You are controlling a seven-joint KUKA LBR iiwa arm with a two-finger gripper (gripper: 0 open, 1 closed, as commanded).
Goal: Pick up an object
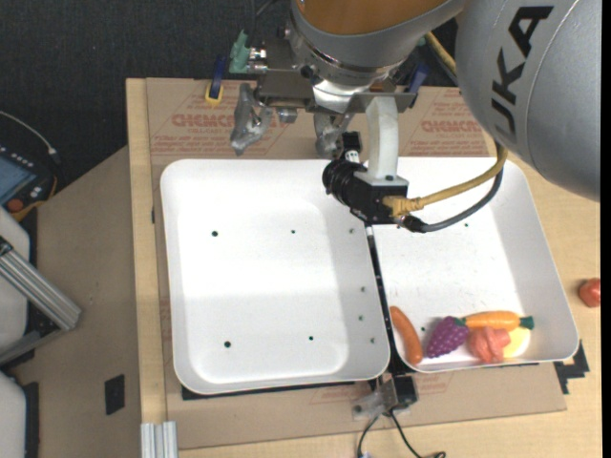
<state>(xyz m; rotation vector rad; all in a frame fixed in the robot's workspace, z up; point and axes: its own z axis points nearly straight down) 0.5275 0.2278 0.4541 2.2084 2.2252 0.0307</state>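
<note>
— Step in hand?
— Apparently the approach. Gripper (315, 134) up by the bins' far rim, jaws apart, nothing between.
— Objects?
— Toy grapes (445, 336), carrot (496, 320), sausage (406, 335), huddled in the right bin's (496, 256) near corner, well apart from gripper.
— Next?
— Probably forward, then down onto one.

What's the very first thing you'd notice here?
The huge grey and orange robot arm looming at the top, with its pincer hanging above the far edge of the left bin. Next, the colourful toy food: purple grapes, a carrot and a sausage huddled in the right bin's near corner.
</note>
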